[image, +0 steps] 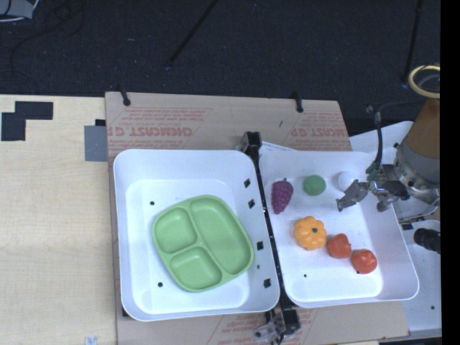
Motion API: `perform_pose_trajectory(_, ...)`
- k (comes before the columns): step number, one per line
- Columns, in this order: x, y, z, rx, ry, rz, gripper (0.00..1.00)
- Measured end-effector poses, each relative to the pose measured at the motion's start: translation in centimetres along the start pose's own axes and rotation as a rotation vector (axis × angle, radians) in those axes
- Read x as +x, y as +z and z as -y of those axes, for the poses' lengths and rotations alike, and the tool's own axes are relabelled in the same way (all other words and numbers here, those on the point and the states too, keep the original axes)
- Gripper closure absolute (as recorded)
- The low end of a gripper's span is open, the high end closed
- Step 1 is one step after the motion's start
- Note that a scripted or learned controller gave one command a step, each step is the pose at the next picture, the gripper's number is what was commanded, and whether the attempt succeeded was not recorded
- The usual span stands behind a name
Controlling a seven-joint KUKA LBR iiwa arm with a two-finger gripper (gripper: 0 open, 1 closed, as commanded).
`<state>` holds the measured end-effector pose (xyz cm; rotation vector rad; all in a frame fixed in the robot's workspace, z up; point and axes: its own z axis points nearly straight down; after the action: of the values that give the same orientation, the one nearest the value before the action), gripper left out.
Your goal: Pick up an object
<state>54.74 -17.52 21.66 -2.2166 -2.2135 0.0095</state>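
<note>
2 white bins [136, 192] on a cardboard-topped bench [215, 124]; hand [352, 194] state unclear.

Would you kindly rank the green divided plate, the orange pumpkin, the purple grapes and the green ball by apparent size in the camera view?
1. Green divided plate, by far the largest
2. Orange pumpkin
3. Purple grapes
4. Green ball

The grapes and ball look close in size, so their order is uncertain.

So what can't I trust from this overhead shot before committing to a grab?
- Claw: small and dark in the camera view; finger spacing unreadable.
- Small white round object: partly covered by the claw and blends into the right white plastic bin.
- Grey arm: cut off by the right frame edge.
- Purple grape-bunch toy: too blurred for detail.
</note>
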Motion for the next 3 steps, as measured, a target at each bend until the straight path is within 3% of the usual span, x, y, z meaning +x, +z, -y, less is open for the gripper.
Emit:
perform_pose_trajectory(1,0.0,-0.4,-0.2,-0.009,-0.001,0.002,0.0)
perform_pose_trajectory(2,0.6,5.3,-1.0,-0.002,-0.002,-0.001,0.0)
perform_pose_trajectory(3,0.0,10.5,-0.6,-0.016,0.001,0.001,0.0)
